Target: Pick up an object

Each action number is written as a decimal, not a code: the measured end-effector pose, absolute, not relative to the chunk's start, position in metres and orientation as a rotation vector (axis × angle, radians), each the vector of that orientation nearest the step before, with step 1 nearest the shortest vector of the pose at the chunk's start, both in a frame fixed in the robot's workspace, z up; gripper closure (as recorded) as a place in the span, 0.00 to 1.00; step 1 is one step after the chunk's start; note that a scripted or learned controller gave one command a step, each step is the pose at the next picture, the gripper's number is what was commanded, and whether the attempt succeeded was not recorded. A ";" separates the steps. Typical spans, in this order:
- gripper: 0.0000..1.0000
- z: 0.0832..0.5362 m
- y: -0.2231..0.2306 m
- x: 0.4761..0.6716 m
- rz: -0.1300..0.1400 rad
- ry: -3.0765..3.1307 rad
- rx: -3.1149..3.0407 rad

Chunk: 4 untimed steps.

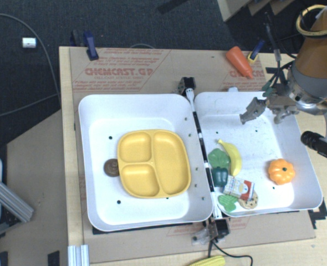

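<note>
A shallow white plastic bin (pixel 91 148) is sitting on the left side of the bench. A yellow plastic plate with three sections (pixel 153 163) is lying in the middle of it. A small round brown disc (pixel 111 167) is peeking out from under the plate's left edge.

A second shallow white bin (pixel 302 170) is sitting just beside the first one, on the right. Along its left wall a yellow toy banana (pixel 233 155) is lying, touching a green toy pepper (pixel 218 158). Below them a small red and white box (pixel 240 189) is resting among a few other small toys that are hard to tell apart. A little orange toy pumpkin (pixel 281 171) is sitting by itself near the right wall.

The grey two-finger gripper (pixel 253 112) is hanging over the top part of the right bin, well apart from the toys. Its fingers are spread apart and are pinching nothing.

An orange toy carrot (pixel 239 62) is lying on the bench above the right bin.
</note>
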State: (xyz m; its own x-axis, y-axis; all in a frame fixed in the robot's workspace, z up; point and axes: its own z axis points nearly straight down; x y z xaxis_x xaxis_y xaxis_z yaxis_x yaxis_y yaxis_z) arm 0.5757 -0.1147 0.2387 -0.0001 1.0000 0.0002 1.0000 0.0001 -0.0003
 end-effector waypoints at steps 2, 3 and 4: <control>0.00 0.085 -0.092 0.555 0.000 -2.221 -2.222; 1.00 0.095 -0.092 0.555 -0.002 -2.220 -2.224; 1.00 0.186 -0.041 0.619 -0.005 -2.225 -2.221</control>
